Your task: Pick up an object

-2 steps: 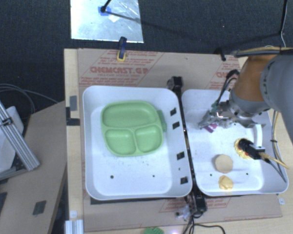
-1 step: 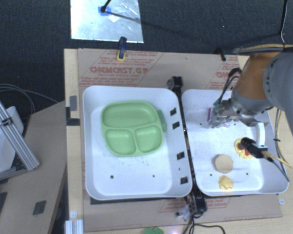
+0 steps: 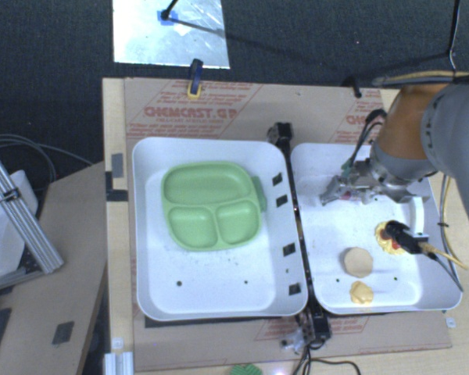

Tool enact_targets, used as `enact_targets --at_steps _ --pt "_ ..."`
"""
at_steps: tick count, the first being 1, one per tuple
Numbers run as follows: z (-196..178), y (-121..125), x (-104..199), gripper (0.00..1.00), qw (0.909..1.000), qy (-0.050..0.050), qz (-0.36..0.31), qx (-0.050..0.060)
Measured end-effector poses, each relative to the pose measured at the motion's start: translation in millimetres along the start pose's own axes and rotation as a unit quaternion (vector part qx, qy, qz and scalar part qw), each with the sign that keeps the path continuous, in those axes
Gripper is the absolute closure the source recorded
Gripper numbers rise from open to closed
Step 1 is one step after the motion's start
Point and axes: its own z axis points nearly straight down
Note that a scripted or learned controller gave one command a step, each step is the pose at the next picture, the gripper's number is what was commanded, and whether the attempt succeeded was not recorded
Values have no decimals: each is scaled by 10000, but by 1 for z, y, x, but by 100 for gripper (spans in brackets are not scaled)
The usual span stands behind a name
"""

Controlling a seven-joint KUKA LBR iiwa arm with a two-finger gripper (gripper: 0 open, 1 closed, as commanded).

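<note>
Over the far left part of the right bin [image 3: 328, 244] the pincer [image 3: 338, 192] hangs low, I think because the arm reaches in from the right and this bin carries the loose things. How wide it stands, or whether it has hold of something, I cannot tell. A round tan piece [image 3: 359, 261] and a small yellow piece [image 3: 362, 292] lie free on the bin floor, nearer and a little right of the pincer, clearly apart from it. Either seems reachable from above. The green divided plate [image 3: 211, 205] rests flat in the left bin [image 3: 211, 291].
</note>
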Motion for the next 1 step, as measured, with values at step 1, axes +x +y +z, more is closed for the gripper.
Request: enact_targets --at_steps 1 --pt "10 55 -27 0 9999 38 20 120"
